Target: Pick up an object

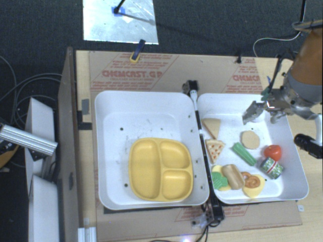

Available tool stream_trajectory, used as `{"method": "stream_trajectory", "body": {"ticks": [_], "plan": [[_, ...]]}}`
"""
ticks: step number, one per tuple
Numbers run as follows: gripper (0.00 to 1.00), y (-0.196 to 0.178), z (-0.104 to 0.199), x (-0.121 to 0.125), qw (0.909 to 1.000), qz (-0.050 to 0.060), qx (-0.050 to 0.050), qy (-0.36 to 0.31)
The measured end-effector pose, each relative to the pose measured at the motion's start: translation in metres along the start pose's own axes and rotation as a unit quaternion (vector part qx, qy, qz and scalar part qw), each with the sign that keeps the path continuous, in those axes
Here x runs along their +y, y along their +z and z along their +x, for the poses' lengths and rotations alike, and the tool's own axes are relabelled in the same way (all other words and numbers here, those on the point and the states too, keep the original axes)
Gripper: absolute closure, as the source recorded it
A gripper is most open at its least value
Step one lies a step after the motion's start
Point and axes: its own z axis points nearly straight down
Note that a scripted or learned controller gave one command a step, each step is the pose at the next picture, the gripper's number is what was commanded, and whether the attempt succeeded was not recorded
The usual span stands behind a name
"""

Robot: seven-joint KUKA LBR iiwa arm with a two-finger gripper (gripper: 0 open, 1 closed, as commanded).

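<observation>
Several toy foods lie in the right bin [290, 130]: a tan wedge [212, 127], a pizza slice [215, 149], a beige round cookie [250, 139], a green stick [244, 154], a red tomato [273, 152], a small can [271, 168], a hot dog bun [233, 176], a green leafy piece [218, 180] and a yellow round piece with red on it [253, 181]. My gripper [263, 112] hangs over the bin's back right part, above and behind the cookie. Its fingers are spread, with nothing between them.
The left bin [113, 130] holds a yellow three-compartment plate [160, 169]. A black clip [192, 88] sits at the back where the two bins meet. Cardboard lies under both bins. Cables and metal rails sit off the bench at the left.
</observation>
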Motion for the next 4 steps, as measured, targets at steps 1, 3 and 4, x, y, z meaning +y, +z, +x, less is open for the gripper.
{"method": "stream_trajectory", "body": {"ticks": [1, 3, 4], "plan": [[0.0, 0.074, -0.046, -0.012, 1.0, 0.002, 0.0, 0.003], [0.0, 0.176, -0.054, -0.07, 1.0, 0.002, 0.001, 0.003], [0.0, 0.176, 0.013, -0.073, 1.0, 0.0, 0.001, -0.003]]}}
